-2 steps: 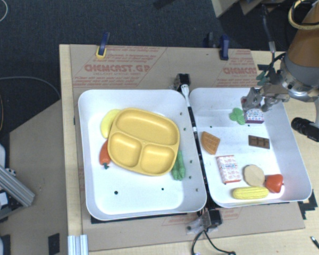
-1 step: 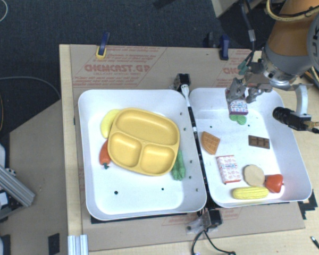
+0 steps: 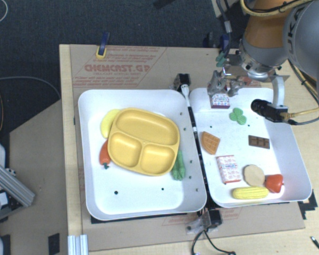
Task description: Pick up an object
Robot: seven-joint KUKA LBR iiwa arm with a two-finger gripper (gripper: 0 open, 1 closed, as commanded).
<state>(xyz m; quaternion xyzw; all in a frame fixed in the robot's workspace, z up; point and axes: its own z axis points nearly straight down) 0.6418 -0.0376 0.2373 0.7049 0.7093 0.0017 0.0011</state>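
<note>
Now | gripper (image 3: 221,85) upper right of frame, over right bin (image 3: 295,158); small red-and-white packet (image 3: 220,101) just below it | finger state: cannot tell

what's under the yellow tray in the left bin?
Poking out from under the yellow tray: a yellow piece at its upper left, an orange-red piece at its left, a green piece at its right. The rest underneath is covered.

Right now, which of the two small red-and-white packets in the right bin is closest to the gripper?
The packet at the bin's far edge, directly below the gripper. The other packet lies much nearer the camera, beside the beige round piece.
</note>
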